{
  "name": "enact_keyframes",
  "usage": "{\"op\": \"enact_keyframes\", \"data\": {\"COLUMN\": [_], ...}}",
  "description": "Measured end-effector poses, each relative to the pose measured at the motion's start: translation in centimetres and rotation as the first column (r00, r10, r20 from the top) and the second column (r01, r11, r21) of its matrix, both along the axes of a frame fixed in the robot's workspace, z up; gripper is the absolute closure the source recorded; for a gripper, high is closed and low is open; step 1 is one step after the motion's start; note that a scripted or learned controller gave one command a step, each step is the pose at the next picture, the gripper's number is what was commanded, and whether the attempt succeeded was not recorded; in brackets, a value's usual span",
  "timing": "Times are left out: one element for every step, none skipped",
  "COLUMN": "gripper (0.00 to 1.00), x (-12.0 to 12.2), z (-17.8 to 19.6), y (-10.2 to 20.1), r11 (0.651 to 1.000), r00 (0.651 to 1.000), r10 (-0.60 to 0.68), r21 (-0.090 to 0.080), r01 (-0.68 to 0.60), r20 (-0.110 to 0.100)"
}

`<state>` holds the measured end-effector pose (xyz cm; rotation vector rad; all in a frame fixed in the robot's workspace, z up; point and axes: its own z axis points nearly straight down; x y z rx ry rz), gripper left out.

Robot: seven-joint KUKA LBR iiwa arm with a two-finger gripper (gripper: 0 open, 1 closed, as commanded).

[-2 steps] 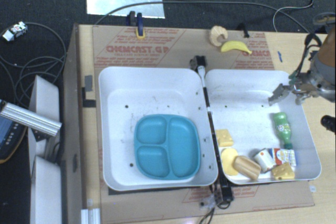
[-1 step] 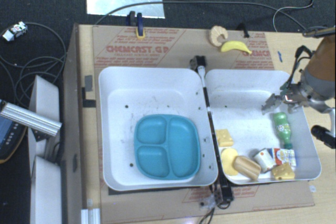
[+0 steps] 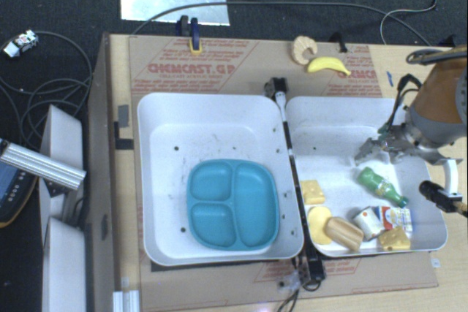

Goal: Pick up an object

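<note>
Several toy foods lie in the right bin (image 3: 336, 135): a green bottle (image 3: 382, 185), a pale yellow wedge (image 3: 314, 192), a yellow disc (image 3: 317, 223), a tan bread roll (image 3: 344, 231), a white and red carton (image 3: 379, 218) and a small yellow piece (image 3: 395, 239). My gripper (image 3: 376, 148) hangs over the right bin's right half, just above and left of the green bottle, with nothing seen in it. The orange-banded wrist (image 3: 439, 95) rises behind it at the right edge.
A blue divided plate (image 3: 232, 202) lies in the left bin (image 3: 168, 128). On the bench behind the bins sit a banana (image 3: 327, 66) and a tan ring piece (image 3: 303, 49). A blue and yellow clamp (image 3: 191, 33) stands at the back left. Cables run across the floor.
</note>
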<state>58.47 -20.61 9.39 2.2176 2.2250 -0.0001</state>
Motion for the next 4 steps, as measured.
{"op": "enact_keyframes", "data": {"gripper": [0.00, 1.00, 1.00, 1.00], "x": [-3.9, -3.8, -5.4, 1.9], "z": [-1.0, 0.1, 9.8, 13.7], "y": [2.5, 2.5, 9.6, 12.6], "r11": [1.000, 1.000, 1.000, 1.000], "r00": [1.000, 1.000, 1.000, 1.000], "r10": [-0.002, -0.001, 0.001, 0.000], "r21": [0.000, -0.001, 0.000, 0.000], "r01": [0.002, 0.001, -0.001, 0.000], "r20": [0.000, 0.003, 0.004, 0.004]}}
